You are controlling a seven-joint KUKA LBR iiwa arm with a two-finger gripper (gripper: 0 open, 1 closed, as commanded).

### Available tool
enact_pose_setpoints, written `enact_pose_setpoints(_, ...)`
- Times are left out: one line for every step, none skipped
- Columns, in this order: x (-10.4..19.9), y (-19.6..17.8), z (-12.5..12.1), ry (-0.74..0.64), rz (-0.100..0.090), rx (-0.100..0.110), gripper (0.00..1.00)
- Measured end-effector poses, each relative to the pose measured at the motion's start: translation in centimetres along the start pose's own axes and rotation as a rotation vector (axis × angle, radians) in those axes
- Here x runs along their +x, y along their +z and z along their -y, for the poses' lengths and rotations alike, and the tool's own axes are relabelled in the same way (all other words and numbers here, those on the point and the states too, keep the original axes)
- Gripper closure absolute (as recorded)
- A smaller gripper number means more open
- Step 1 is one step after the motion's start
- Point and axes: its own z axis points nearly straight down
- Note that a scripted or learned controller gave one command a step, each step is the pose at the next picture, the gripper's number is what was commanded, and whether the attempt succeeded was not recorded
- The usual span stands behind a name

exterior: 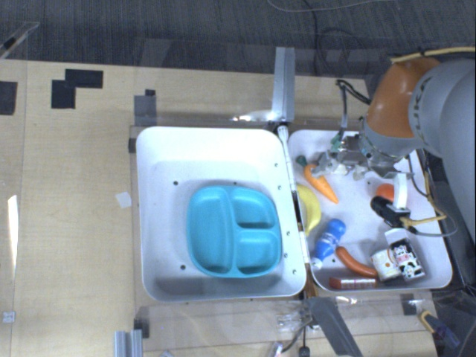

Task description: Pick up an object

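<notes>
Gripper [336, 159], on a grey arm with an orange band [390, 99], is hanging low over the rear left part of the right bin [355, 218]. Whether the claw is spread or pressed together cannot be told, and nothing is showing as pinched in it.

Nearest item: toy carrot [323, 185], orange with a green top. It is lying at a slant on the bin floor just beside the gripper, with its leafy end toward the claw. It is judged the likeliest object for this pick and is not yet lifted.

Further out in the same bin:
- yellow banana [312, 209], lying against the left wall, near the carrot's tip
- blue bottle [328, 239], tilted, just below the banana
- reddish sausage [355, 262], lying beside the bottle
- dark red stick-shaped item [349, 282], lying along the front wall
- white box with black markings [399, 261], in the front right corner
- small orange item [384, 192], partly hidden by the wrist

Left bin [160, 169]: blue divided plate [234, 229], lying flat, well apart from the gripper.

Handling note: the claw is likely needing to straddle the carrot across its narrow width, at the thicker end. The descent is best kept clear of the banana and the bin wall.

Writing: the markings on the white box are too small to read, and no brand is legible anywhere.
</notes>
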Motion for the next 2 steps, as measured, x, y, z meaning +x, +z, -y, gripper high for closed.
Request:
enact_pose_setpoints(0.6,0.8,1.1,0.016,-0.006,-0.011,0.00)
enact_pose_setpoints(1.0,2.3,3.0,0.080,-0.004,0.020,0.00)
